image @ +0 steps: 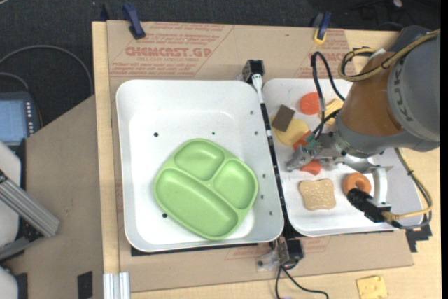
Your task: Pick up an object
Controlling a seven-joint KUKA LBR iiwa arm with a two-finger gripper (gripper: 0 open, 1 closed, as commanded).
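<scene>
Red plastic, a small toy piece [313, 167], lies in the right bin [413, 182] directly under the gripper [308, 154], with toast [317, 195] just nearer. I cannot tell how the gripper is set; the wrist hides it.

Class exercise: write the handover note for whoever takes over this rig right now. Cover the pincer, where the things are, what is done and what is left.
Pincer: low in the right bin, over a small red piece; whether it grips anything cannot be told.
Right bin: toast, orange ring, orange-red round piece, brown block, yellow piece.
Left bin: green divided plate.
Done: arm has reached the items.
Left: confirm a grasp, then lift one object clear.
</scene>
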